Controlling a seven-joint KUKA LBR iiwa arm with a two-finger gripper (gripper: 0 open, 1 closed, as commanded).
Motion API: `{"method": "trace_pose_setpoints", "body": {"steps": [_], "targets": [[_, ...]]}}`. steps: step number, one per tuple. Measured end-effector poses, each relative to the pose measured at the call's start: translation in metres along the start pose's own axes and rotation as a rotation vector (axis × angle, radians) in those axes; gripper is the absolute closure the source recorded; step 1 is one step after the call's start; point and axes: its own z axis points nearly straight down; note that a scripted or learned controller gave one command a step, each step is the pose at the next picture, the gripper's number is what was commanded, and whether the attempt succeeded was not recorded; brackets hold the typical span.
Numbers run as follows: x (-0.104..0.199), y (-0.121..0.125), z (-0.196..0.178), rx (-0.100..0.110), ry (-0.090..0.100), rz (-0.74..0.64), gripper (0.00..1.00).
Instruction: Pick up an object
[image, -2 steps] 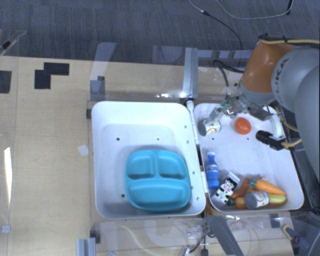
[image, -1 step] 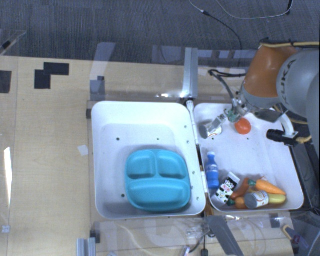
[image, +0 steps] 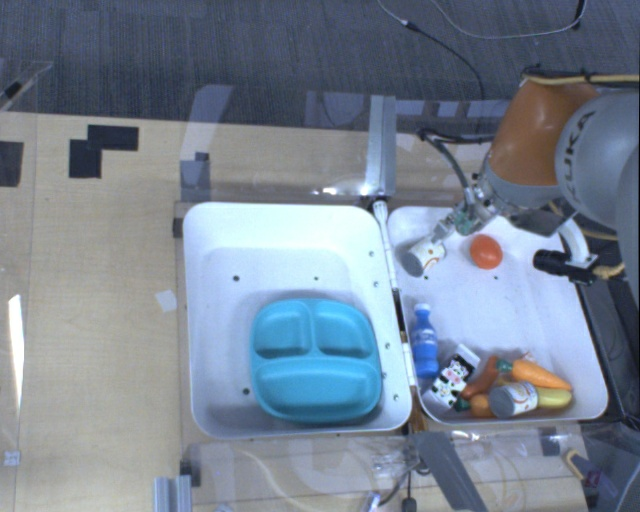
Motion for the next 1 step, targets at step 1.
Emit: {"method": "trace_pose_setpoints", "body": {"steps": [1], "targets": [[-0.0474,-0.0102,-0.1785,0.046,0.037,-0.085,1.00]]}}
